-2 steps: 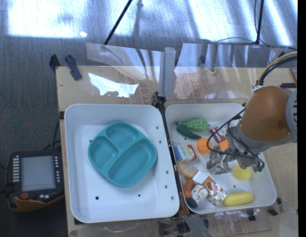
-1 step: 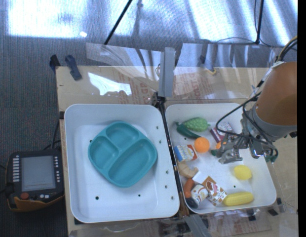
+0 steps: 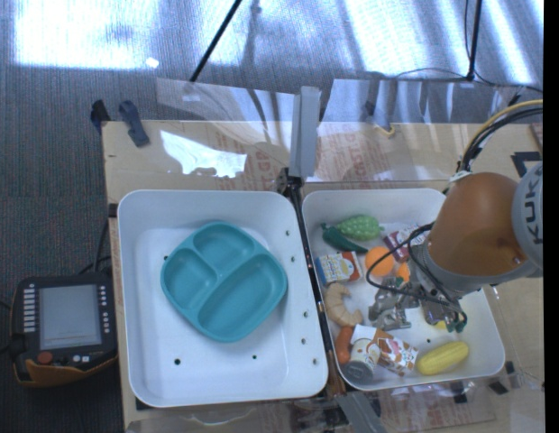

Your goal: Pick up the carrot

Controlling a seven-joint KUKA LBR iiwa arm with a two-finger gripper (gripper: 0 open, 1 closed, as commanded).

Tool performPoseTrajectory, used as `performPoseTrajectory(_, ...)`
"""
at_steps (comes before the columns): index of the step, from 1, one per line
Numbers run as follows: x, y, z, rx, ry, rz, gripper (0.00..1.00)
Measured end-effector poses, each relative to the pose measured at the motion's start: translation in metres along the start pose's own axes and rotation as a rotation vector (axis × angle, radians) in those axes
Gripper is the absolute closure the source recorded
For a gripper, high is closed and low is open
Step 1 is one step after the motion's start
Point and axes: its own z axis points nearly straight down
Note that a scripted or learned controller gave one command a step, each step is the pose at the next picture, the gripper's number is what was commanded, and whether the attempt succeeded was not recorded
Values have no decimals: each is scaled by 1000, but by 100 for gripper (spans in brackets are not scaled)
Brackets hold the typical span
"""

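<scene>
An orange, tapered piece that looks like the carrot (image 3: 343, 342) lies near the front left corner of the right bin (image 3: 401, 196), partly tucked under a printed snack carton (image 3: 388, 351). My gripper (image 3: 407, 307) hangs low over the middle of that bin, to the right of the carrot and a little behind it. The orange band and the grey wrist (image 3: 475, 226) cover much of what lies beneath. Nothing can be seen held in the gripper.
Around the gripper lie a croissant (image 3: 341, 303), an orange fruit (image 3: 380, 260), a small milk carton (image 3: 338, 266), a green bumpy vegetable (image 3: 358, 226), a dark green one (image 3: 341, 239) and a yellow piece (image 3: 442, 357). The left bin (image 3: 140, 215) holds a teal divided plate (image 3: 224, 280).
</scene>
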Motion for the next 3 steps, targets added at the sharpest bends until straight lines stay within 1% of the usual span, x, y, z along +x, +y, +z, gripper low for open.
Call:
performPoseTrajectory(1,0,0,0,0,0,-1,0)
performPoseTrajectory(2,-47,0,0,0,1,172,0)
performPoseTrajectory(3,-48,1,-10,-1,-1,169,100)
